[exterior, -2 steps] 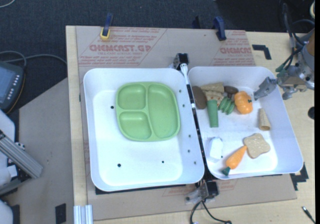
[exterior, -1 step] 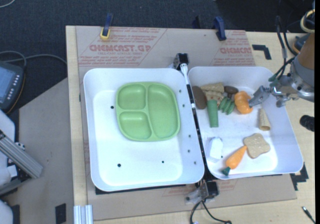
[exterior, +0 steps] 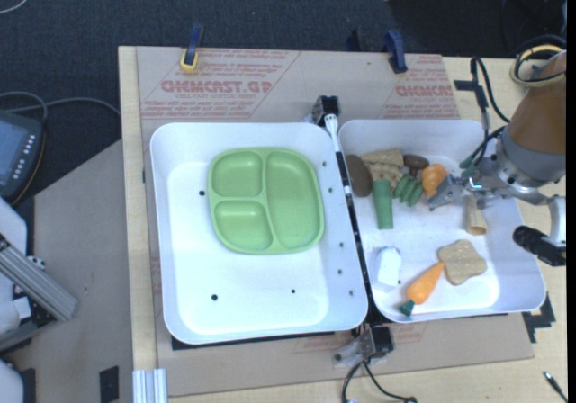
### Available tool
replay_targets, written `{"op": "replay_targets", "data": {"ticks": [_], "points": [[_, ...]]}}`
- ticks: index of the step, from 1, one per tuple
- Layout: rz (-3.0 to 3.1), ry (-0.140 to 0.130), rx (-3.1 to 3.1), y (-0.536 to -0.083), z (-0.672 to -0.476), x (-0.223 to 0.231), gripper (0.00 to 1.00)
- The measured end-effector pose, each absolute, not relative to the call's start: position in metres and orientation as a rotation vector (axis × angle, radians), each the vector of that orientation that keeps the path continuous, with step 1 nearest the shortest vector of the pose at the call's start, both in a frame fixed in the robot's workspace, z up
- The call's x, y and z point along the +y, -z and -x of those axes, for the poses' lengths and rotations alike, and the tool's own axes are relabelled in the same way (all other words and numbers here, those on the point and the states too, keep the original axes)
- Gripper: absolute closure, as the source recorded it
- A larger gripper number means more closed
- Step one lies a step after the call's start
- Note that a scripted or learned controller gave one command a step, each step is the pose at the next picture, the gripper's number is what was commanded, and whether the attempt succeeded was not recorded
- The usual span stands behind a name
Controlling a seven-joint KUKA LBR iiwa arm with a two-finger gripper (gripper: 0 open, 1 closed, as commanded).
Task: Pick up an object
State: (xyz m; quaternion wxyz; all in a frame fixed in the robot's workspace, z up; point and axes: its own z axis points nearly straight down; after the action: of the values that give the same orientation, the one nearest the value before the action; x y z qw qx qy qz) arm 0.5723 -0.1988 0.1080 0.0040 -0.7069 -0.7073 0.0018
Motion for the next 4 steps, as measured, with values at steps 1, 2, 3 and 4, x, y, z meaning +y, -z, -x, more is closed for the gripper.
{"op": "replay_targets", "data": {"ticks": [1, 2, 3, 4], "points": [[2.228, 0.005, -2.231, -0.089, -0.576, -0.200, 0.00], [2.231, 0.009, -2.233, -0.101, -0.577, -0.200, 1.00], [2.225, 0.004, -2.227, -0.145, -0.577, -0.196, 1.00], [2.227, 0.004, -2.226, -0.193, -0.573, -0.203, 1.00]]}}
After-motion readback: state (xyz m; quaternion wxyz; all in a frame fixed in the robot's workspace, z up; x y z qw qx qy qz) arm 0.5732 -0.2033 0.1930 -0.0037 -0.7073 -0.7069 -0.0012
